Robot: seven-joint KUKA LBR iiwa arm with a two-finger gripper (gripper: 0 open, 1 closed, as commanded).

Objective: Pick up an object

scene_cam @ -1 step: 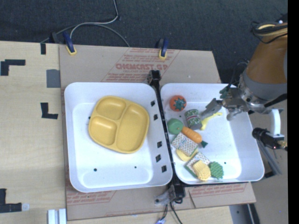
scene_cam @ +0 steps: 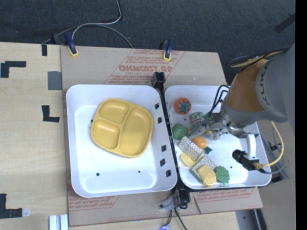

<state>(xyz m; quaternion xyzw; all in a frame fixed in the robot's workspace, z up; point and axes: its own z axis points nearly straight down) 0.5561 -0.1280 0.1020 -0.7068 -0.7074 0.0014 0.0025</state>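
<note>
Gripper (scene_cam: 207,127): low in right bin (scene_cam: 240,181), over toy food; finger state cannot be told.
Left bin (scene_cam: 81,176): yellow plate (scene_cam: 122,127).

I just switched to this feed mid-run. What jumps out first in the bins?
The big yellow divided plate fills much of the left bin, lying alone there. In the right bin a heap of small toy foods crowds the side nearest the divider, among them an orange tomato-like piece, a green ball and a corn cob. The grey arm with its orange band reaches in from the right, its gripper low by that heap.
</note>
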